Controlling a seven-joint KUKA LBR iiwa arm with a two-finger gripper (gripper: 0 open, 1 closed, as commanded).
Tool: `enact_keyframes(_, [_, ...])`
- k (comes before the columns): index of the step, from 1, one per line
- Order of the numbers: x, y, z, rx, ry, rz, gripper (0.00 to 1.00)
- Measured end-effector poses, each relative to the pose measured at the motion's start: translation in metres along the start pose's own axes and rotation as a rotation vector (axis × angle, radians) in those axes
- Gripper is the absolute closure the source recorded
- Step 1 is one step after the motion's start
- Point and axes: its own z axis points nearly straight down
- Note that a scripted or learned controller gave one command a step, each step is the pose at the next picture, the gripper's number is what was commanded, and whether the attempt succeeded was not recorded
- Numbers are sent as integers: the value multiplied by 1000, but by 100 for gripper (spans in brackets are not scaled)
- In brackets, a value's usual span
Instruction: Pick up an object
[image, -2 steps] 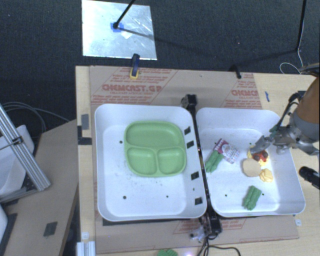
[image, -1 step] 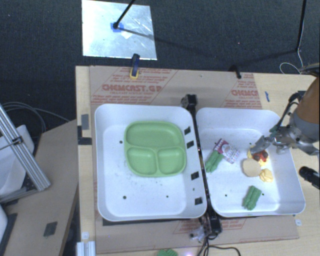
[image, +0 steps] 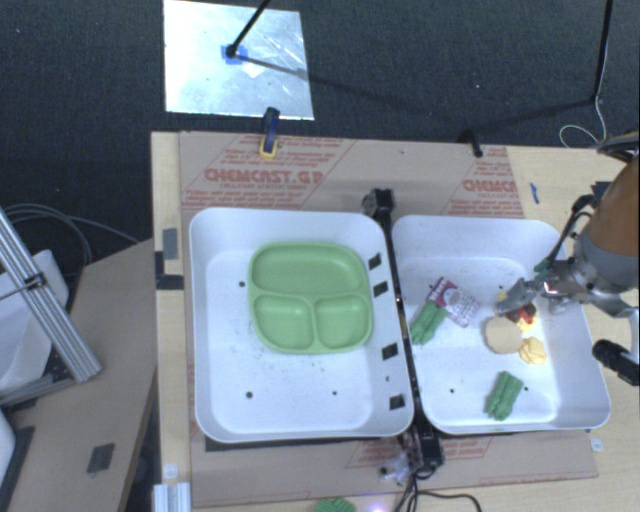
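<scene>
Two glossy white bins (image: 300, 420) sit on cardboard; claw (image: 517, 298), grip unclear, hovers beside a rounded tan lump (image: 501, 335).

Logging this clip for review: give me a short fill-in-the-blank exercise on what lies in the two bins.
1. The green divided plate lies in the ____ bin.
2. The plate has ____ compartments.
3. The pincer is over the ____ bin.
4. The two long toys in that bin are ____ in colour.

Missing words: left; three; right; green
</scene>
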Motion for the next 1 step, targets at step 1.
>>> enact_keyframes(1, [-1, -3, -13, -4, -1, 1, 0])
